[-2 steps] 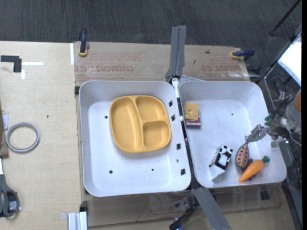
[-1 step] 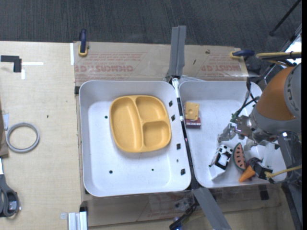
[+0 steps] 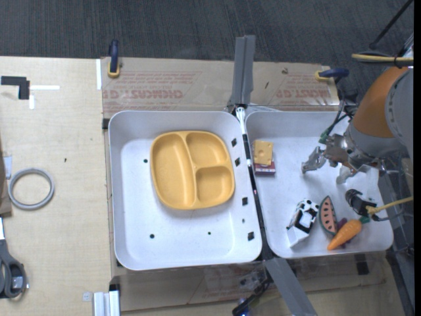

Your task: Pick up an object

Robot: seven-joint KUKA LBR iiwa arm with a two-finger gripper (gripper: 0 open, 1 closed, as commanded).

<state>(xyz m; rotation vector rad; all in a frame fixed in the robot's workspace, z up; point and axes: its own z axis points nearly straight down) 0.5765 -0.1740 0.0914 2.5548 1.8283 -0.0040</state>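
Note:
My gripper (image 3: 325,170) hangs over the right part of the right bin (image 3: 289,127), open, with only white bin floor between its fingers. A yellow cheese wedge on a small red-edged box (image 3: 264,157) lies to its left, by the bin's left wall. In front of the gripper lie a black-and-white toy (image 3: 304,216), a watermelon slice (image 3: 327,214) and an orange carrot (image 3: 345,234), close together near the bin's front edge. None of them touches the gripper.
The left bin (image 3: 131,229) holds a yellow divided plate (image 3: 193,169). A grey divider (image 3: 244,71) runs between the bins at the back. On the bench to the left lie a grey ring (image 3: 29,187) and scissors (image 3: 12,275).

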